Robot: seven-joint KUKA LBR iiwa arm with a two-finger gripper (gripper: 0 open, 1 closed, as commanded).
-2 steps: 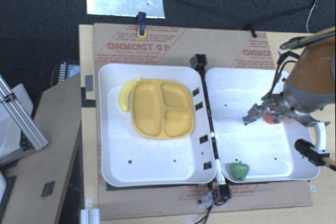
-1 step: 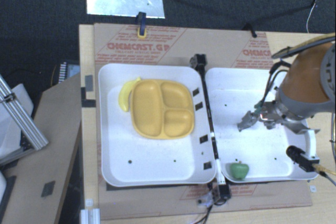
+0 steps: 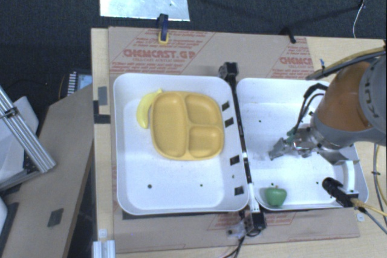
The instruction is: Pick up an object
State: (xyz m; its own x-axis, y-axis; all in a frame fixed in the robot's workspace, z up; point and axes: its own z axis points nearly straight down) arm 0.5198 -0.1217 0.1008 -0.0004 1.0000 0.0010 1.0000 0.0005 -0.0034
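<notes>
Camera view gives you the arm (image 3: 351, 103) reaching over the right bin (image 3: 272, 112), while the left bin (image 3: 130, 190) holds a yellow divided tray (image 3: 184, 125) with a banana (image 3: 144, 109) tucked against its left edge. You'll find the gripper (image 3: 279, 149) low over the right bin's floor, fingers seemingly near together with nothing between them, and the small green apple (image 3: 275, 196) lying apart near the front left corner.

Grey arm (image 3: 372, 90), broad orange band (image 3: 341, 103), black cables looping, small metal claw (image 3: 279, 149) at tip
</notes>
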